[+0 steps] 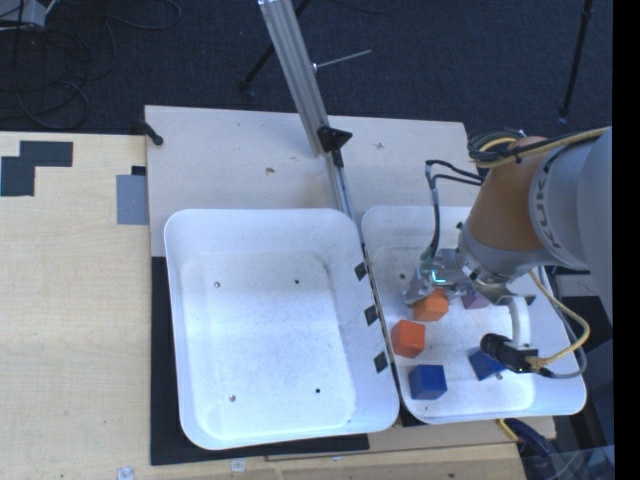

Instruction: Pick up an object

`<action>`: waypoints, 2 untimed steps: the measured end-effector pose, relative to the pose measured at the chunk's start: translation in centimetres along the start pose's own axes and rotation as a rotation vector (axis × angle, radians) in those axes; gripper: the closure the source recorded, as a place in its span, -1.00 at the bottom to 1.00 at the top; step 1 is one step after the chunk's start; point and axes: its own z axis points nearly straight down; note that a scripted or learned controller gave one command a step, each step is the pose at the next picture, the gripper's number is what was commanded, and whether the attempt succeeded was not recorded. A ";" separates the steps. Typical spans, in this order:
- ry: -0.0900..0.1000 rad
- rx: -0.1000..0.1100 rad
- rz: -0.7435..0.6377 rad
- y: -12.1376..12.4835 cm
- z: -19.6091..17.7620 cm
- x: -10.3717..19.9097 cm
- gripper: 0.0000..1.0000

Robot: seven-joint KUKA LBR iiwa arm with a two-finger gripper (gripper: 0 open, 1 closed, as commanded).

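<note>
Your grey arm with the orange band (515, 213) reaches in from the right and is low over the right white plastic bin (560, 393). The end effector (432, 286) sits down among the objects, right at a small orange block (431, 307) that lies just below and against its tip. You cannot tell from this slanted view how far it is open, or whether that block is actually gripped or merely touched, so treat the pick as not yet confirmed.

A second, larger orange cube (408, 338) lies just below-left of the first, near the divider between the 2 bins. A dark blue cube (427, 381) rests near the front rim, and another blue piece (485, 366) lies to its right, beside a black fitting on the cable. A small purplish object (476, 301) peeks out under the wrist. The left white plastic bin (200, 268) sits just beside the right one on the pale surface (80, 298).

By my reading, the approach is done; the closing and the lift are left.

The wrist and cables cover much of the right bin's far half, so more objects may lie beneath. The purplish object is mostly hidden, and its shape is unclear.
</note>
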 end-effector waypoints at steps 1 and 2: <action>0.002 0.005 -0.018 -2.9 -2.8 0.0 -1.00; 0.002 0.000 -0.020 -5.1 -8.2 0.8 -1.00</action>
